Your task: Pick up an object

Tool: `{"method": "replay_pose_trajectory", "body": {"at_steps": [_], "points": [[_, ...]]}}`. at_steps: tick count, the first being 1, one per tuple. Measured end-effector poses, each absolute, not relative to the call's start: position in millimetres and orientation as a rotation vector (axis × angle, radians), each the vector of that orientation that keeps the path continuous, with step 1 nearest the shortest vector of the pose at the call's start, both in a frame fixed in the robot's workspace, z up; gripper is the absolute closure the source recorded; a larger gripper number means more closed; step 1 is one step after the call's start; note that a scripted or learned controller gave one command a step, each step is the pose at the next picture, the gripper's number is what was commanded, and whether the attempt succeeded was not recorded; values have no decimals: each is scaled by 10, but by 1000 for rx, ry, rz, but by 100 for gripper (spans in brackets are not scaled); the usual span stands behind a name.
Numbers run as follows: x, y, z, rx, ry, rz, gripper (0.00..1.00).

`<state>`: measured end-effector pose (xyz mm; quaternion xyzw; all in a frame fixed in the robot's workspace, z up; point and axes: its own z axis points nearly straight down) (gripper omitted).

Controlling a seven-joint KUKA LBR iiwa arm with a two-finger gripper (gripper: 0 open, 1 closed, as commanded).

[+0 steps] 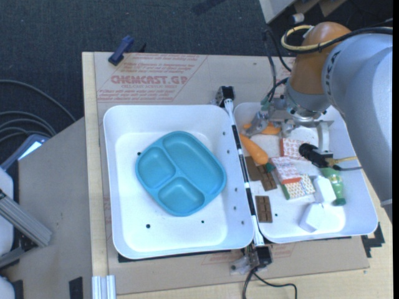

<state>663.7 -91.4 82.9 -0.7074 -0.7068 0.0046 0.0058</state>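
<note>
At upper right of the frame, over the right bin (349, 226): grey arm (368, 73) with orange band, pincer (274, 118) lowered toward the bin's far left corner. Opening of the pincer not discernible from this angle, nor anything gripped. Just below it, touching or nearly so: orange carrot-like object (255, 148). Scattered lower right: brown bars (263, 208), red-and-white packets (298, 185), green item (336, 189), white block (310, 217). Centre left, in the left bin (118, 129): blue divided plate (179, 173).

Two white bins (118, 167), one blue tray (180, 173) (three-compartment).
</note>
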Motion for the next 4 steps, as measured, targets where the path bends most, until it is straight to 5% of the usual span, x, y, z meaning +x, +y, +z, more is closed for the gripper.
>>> {"method": "replay_pose_trajectory", "body": {"at_steps": [1, 3, 4], "points": [[6576, -1271, 849, -2221, -2219, 3, 0], [6626, -981, 826, -2215, -2211, 23, 0], [5650, -1001, 843, -2221, -2219, 2, 0]]}}
